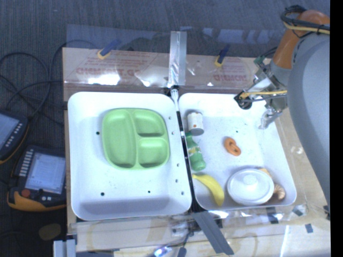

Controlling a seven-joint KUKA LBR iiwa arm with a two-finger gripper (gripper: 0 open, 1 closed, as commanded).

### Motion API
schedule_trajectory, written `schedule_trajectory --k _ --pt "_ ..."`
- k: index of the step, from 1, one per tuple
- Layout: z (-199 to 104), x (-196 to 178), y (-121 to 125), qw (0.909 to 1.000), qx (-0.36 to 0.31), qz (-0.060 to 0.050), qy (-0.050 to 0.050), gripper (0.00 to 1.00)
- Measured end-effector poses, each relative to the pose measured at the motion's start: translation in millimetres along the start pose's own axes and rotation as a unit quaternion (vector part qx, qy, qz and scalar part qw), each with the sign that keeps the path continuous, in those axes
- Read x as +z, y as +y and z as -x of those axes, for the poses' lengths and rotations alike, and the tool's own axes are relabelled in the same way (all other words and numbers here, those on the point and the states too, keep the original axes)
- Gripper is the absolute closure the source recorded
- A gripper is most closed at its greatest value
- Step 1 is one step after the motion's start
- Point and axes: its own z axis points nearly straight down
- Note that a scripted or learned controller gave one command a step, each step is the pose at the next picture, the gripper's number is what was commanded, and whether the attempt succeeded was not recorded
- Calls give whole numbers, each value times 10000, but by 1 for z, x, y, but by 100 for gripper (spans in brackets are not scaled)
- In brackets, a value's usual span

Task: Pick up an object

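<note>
Overhead, metal fingers point(266, 113) state unclear, glossy curved banana point(210, 187), round white bowl point(250, 186), green divided tray point(135, 138)

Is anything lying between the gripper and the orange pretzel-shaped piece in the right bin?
Nothing visible. The gripper sits at the right bin's upper right corner, and only bare white floor separates it from the orange piece. The white bowl lies farther down.

green divided plate point(135, 138) lying in left bin point(80, 191); handheld controller point(36, 178) sitting at frame's lower left, black cables point(27, 84) trailing above it.
</note>
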Motion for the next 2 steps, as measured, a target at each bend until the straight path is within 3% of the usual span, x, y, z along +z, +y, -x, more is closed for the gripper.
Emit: schedule_trajectory --k 1,2 --pt "0 -9 0 10000 -16 10 -31 100" --pt "0 -8 -1 10000 -19 9 -33 0"
